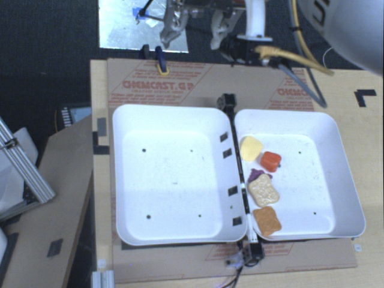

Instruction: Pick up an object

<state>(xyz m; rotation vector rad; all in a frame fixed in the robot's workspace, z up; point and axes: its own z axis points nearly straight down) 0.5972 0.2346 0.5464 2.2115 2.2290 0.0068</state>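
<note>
Several small food-like objects lie along the left side of the right bin [336, 161]: a yellow piece [251, 147], a red piece [270, 160], a small purple piece [257, 174], a pale cracker-like piece [263, 191] and an orange-brown piece [267, 220]. My gripper [195, 27] hangs high at the top of the view, above the far edge of the bench and well away from both bins. Its two fingers [170, 26] are spread wide with nothing between them.
The left bin [123, 161] sits beside the right one, joined by a black clipped divider [231, 155]. A shiny metal plate [123, 17] lies beyond the bench at top left. Yellow and grey cables [294, 59] trail from the wrist at top right.
</note>
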